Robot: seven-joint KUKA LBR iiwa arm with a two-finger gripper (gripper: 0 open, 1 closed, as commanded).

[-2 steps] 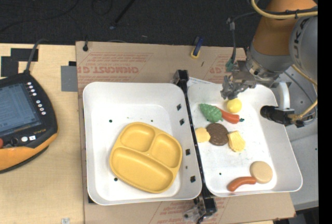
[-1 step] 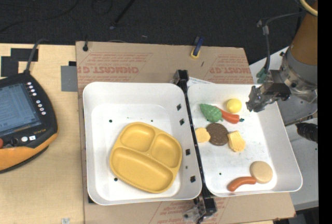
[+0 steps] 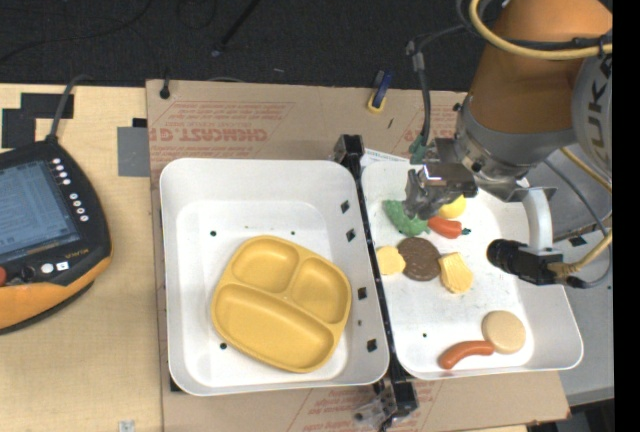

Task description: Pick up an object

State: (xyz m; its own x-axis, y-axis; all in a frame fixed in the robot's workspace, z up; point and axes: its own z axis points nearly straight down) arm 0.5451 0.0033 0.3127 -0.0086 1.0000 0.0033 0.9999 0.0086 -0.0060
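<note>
Arm (image 3: 540,70) reaches down into right bin (image 3: 545,345), jaws' state unclear, above green toy (image 3: 402,217).

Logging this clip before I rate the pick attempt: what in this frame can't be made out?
- End effector, camera view: dark against the wrist; its fingers' state is unreadable.
- Yellow item: mostly covered by the end effector; its identity is unclear.
- Green toy: upper part overlapped by the end effector, and contact can't be judged.
- Right bin: far wall hidden behind the arm.
- Handheld screen: cut off by the left edge, text too small.
</note>
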